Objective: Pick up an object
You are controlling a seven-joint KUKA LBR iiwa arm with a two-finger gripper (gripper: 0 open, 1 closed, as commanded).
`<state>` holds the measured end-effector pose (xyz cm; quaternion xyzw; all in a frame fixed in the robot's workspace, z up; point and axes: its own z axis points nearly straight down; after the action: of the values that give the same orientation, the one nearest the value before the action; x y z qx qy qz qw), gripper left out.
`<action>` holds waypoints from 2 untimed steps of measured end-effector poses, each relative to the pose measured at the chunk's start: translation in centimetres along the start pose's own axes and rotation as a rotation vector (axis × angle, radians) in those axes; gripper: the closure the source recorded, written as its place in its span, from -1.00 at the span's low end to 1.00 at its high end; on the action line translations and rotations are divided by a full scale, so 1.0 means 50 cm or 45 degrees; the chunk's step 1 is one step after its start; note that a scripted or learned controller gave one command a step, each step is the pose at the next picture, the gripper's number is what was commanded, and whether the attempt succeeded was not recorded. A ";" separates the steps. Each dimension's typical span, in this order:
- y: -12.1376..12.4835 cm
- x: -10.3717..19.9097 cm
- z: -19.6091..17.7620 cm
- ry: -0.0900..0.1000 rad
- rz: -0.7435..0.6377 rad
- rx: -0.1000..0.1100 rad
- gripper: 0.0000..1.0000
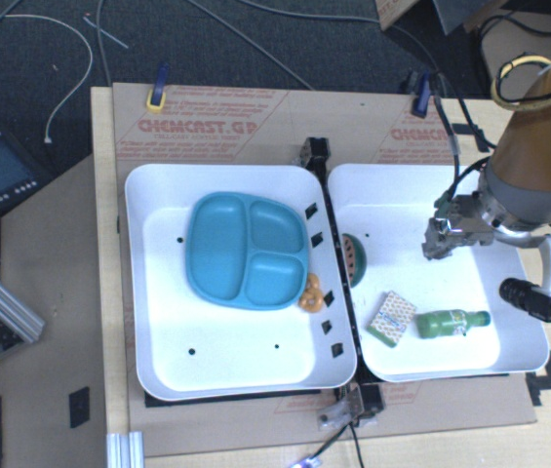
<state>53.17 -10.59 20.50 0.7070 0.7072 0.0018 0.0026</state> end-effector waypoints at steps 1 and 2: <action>0.024 -0.005 -0.110 0.000 -0.001 -0.002 1.00; 0.048 0.099 -0.082 0.005 -0.007 0.010 1.00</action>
<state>55.52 -5.65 24.61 0.7052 0.7090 0.0003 -0.0017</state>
